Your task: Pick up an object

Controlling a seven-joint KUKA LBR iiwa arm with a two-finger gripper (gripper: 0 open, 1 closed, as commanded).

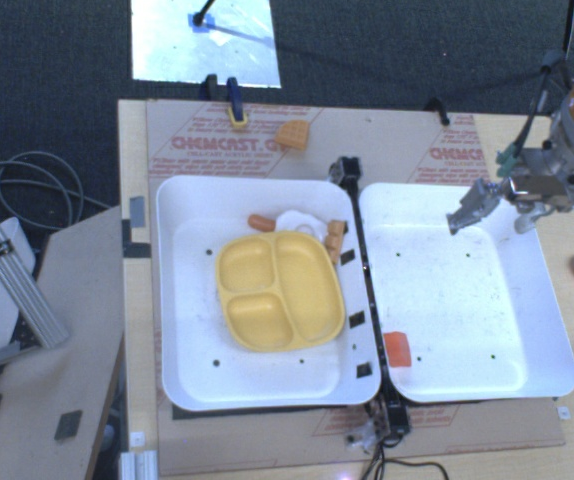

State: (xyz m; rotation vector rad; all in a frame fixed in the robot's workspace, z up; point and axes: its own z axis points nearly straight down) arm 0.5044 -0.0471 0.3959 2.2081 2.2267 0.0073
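One orange block (396, 349) lies at the near left edge of the right bin (527, 298), well apart from the gripper (494, 209), which hangs open and empty above the far side; descend squarely, straddle the block, avoid the wall

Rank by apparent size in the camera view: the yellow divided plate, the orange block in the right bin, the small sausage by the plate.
1. yellow divided plate, by far largest
2. orange block
3. small sausage, close to the block, so that order is unsure
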